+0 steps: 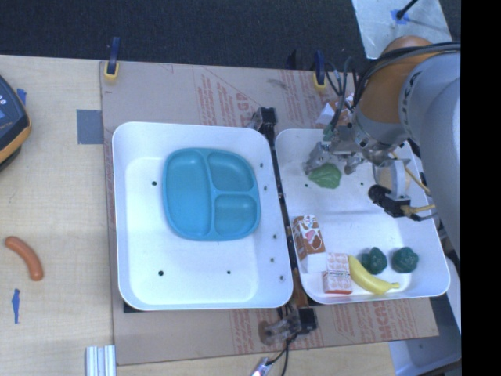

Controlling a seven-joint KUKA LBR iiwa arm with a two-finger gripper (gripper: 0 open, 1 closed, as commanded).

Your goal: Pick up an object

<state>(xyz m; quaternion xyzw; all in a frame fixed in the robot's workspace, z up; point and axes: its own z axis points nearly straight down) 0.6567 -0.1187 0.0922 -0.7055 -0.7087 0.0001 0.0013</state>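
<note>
- Gripper [333,153] down in right bin [356,218], far-left part, directly over green leafy object [326,177].
- Green object lay on bin floor, just beside/touching the gripper tip; looked like the pick target, judged only from where the arm was.
- Jaws state: cannot tell — cables and wrist hardware cluttered the view, tips too small to resolve.
- Not seen lifted; no thing visibly between the jaws, so no hold claimed.
- Other candidates in same bin: brown packet [308,235] at left wall, red-white carton [337,272] near front, yellow banana [371,278] touching it, two dark green lumps [389,260] just behind the banana.
- Left bin [129,210] held blue divided plate [211,193], well apart from the arm.
- On the table [47,194]: orange sausage [25,257] far left, outside both bins.
- Risks, judged:
  - green object looked soft and irregular, could squash or slip out on closing
  - object near bin's far wall, so a jaw could catch the rim and skew the grasp
  - off-centre descent could just nudge it aside, giving an empty close
  - loose cables near wrist could snag on bin edge
</note>
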